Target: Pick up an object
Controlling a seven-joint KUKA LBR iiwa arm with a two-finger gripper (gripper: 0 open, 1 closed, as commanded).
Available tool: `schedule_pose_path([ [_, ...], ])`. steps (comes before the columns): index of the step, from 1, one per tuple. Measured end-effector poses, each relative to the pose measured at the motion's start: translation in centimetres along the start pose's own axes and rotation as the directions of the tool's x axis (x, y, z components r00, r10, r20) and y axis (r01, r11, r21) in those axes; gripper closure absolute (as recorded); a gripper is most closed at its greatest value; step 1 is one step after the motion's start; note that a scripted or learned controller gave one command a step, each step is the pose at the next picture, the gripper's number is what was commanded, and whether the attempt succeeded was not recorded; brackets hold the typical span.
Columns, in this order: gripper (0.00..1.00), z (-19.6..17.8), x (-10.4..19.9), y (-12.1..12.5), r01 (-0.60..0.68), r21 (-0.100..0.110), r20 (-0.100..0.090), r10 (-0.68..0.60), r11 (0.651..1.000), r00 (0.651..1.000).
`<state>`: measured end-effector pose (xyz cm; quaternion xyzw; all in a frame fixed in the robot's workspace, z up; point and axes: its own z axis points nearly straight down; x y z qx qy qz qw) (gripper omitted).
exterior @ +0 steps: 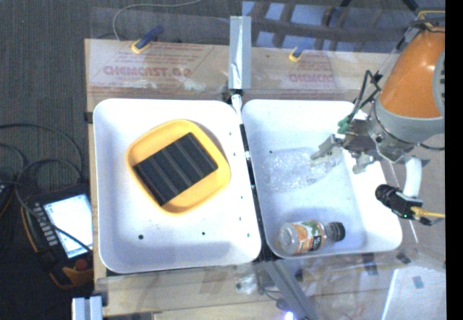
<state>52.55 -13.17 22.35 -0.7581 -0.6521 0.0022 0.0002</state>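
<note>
Right bin (376, 235): bottle (311, 235) below gripper (340, 152).

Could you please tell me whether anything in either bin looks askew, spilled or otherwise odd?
Nothing looks spilled or damaged. The bottle lies on its side by the right bin's near wall, and the yellow tray sits skewed in the left bin.

A wooden bench (181, 72) carries two white bins side by side, left bin (116, 188) and right bin (289, 119).
</note>
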Motion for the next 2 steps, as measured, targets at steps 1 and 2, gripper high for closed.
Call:
schedule_pose_path([
  [1, 0.0, -7.6, -0.8, -2.2, -0.194, -0.002, 0.0, 0.194, 0.981, 0.981],
  [2, 0.0, 0.3, 0.3, -4.3, 0.131, -0.001, -0.003, -0.131, 0.991, 0.991],
])
